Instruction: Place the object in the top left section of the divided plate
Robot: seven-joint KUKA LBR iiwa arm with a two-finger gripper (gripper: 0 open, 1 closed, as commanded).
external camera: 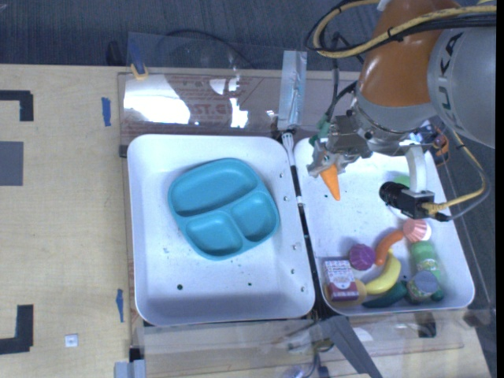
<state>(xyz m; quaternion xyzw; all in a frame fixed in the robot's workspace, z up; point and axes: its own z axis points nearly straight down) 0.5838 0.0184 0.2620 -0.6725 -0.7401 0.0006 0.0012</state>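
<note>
A blue divided plate (224, 207) lies in the left white bin (157, 282), with one long section along its upper left and two smaller ones toward the lower right. My gripper (329, 164) hangs over the upper left part of the right bin (457, 274). An orange carrot-shaped toy (331, 183) sits between its fingers, pointing down. The gripper is shut on this carrot, to the right of the plate and across the wall between the bins.
Several toy foods cluster in the right bin's lower part: a banana (383, 277), a purple piece (361, 257), a small box (339, 279), an orange piece (387, 244), a pink cupcake-like piece (416, 230) and a green can (425, 270).
</note>
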